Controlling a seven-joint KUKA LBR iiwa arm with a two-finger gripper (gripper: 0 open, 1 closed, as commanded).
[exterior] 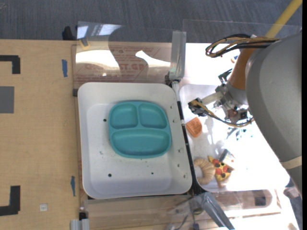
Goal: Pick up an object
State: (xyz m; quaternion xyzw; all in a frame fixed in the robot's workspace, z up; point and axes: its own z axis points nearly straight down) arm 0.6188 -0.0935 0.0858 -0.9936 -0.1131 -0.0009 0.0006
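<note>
The right bin [211,143] holds an orange ridged piece [194,127] by its left wall. Near its front lie a tan croissant-shaped toy [204,169] and a red and yellow pizza-slice toy [222,169], touching each other. My gripper [232,110] hangs over the middle of the right bin, to the right of the orange piece and behind the two toys. Cables and the grey arm hide most of it. I see nothing held in it.
The left bin [91,128] carries a teal divided plate [139,128] at its middle. A clear panel and a grey post [178,56] stand behind the bins. The thick arm [278,95] covers the right bin's right side. Small blue specks [240,133] lie under the wrist.
</note>
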